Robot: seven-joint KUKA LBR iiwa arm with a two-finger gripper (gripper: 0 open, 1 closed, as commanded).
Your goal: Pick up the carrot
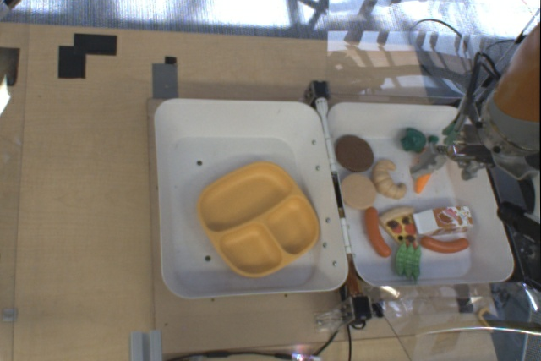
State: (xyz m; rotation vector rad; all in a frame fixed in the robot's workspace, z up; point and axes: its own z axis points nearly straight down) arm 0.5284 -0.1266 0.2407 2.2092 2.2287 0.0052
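Orange and small, the carrot (422, 181) lies on the floor of the right bin (499, 254), toward its far right side, tilted with one end up against the metal tip of the claw (434, 158). The claw sits right at the carrot's upper end, but the view is too small to show whether the carrot is between its parts, so whether it is grasping, clenched or released cannot be told. Just beyond lies a green vegetable (412, 139); to the left a croissant (389, 177) and two round patties (one brown, one pale); nearer, a pizza slice (397, 224) and sausages. The yellow tray (258, 218) rests in the left bin (169, 182). The task looks barely begun: the arm has reached the carrot, yet lifting remains.
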